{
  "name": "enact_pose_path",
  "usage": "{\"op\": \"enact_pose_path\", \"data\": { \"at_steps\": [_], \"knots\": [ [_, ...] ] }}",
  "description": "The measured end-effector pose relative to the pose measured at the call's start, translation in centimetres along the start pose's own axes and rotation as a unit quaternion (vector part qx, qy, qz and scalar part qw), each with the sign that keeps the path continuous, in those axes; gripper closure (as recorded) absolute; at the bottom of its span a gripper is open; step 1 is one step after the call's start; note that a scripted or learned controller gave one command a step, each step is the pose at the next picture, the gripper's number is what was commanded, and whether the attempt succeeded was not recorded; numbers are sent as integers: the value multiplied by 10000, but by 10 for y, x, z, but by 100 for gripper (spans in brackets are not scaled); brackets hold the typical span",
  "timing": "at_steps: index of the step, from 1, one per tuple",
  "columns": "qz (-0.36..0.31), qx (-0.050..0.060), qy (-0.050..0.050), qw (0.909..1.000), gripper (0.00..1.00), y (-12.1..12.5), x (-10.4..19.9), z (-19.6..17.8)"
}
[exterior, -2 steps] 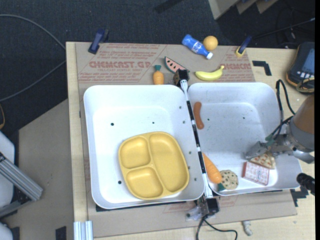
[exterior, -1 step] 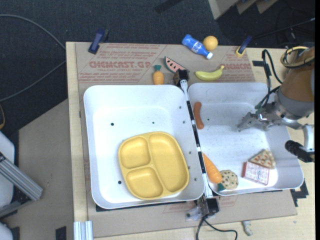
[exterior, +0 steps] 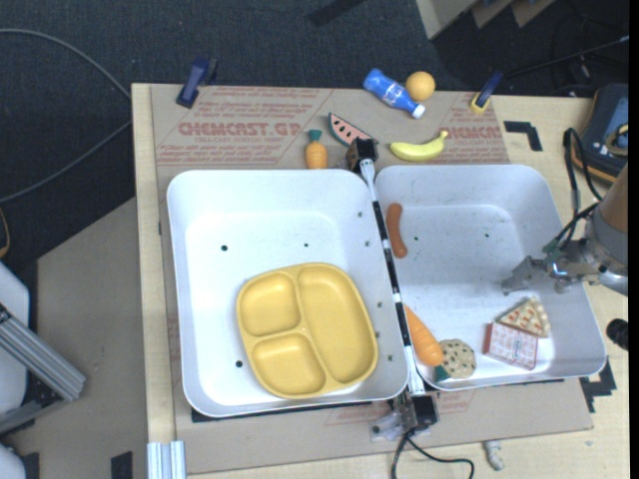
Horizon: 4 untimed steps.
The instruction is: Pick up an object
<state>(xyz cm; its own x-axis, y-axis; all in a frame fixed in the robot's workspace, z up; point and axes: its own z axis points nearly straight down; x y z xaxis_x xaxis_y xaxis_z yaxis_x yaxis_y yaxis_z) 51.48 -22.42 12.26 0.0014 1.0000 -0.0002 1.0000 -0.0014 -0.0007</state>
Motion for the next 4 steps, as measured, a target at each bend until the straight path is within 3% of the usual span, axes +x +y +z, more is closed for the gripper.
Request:
{"op": "enact_pose_path", "data": {
  "at_steps": [1, 2, 3, 4],
  "knots": [
    [-6, 10, 16, 10000, 0, -36, 7, 39],
    [-20, -22, 1, 10000, 0, 47, 60, -47],
    [-14, -12, 0, 10000, 0, 26, 7, 30],
    [-18, 19, 38, 10000, 0, -28, 4, 39]
  ]
}}
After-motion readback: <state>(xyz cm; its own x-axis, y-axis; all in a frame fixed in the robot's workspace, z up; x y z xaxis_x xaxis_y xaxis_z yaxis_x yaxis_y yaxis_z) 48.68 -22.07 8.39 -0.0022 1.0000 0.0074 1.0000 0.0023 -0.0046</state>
